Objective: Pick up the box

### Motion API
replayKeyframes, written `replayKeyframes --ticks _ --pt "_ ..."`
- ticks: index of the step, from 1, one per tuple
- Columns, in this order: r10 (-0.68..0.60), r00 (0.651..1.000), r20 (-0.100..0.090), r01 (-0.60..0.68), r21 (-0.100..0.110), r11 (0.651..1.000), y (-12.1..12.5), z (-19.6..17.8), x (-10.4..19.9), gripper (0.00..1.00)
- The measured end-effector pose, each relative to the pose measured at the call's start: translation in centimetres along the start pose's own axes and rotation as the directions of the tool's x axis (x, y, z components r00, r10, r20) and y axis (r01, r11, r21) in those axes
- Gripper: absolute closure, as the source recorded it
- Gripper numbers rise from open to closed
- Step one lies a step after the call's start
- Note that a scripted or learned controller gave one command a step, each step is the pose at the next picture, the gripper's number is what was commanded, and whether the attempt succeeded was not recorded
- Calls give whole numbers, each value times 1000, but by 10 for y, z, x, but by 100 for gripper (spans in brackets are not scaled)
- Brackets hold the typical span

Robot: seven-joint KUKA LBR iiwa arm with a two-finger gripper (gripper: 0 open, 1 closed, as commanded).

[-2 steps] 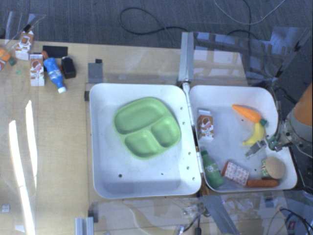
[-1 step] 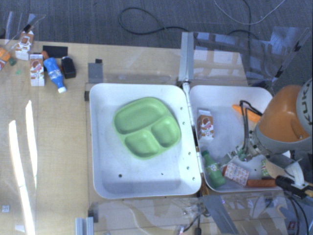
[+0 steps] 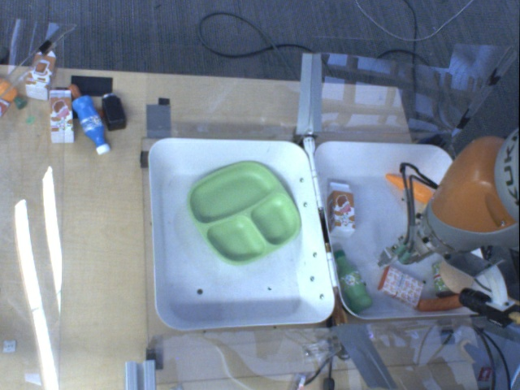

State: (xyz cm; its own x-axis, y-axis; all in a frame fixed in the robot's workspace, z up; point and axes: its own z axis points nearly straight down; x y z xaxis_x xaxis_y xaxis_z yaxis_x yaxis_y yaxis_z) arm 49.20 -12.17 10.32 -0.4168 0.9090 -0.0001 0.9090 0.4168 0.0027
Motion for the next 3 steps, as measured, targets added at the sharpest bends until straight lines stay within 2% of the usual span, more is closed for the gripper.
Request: replayKeyframes --ticks 1,2,3 --pt "1 1000 0 -1 0 1000 0 0 0 0" --pt "37 999 8 -37 -6 999 4 14 12 0" --pt "4 1000 6 -4 -9 1000 -13 15 -28 0"
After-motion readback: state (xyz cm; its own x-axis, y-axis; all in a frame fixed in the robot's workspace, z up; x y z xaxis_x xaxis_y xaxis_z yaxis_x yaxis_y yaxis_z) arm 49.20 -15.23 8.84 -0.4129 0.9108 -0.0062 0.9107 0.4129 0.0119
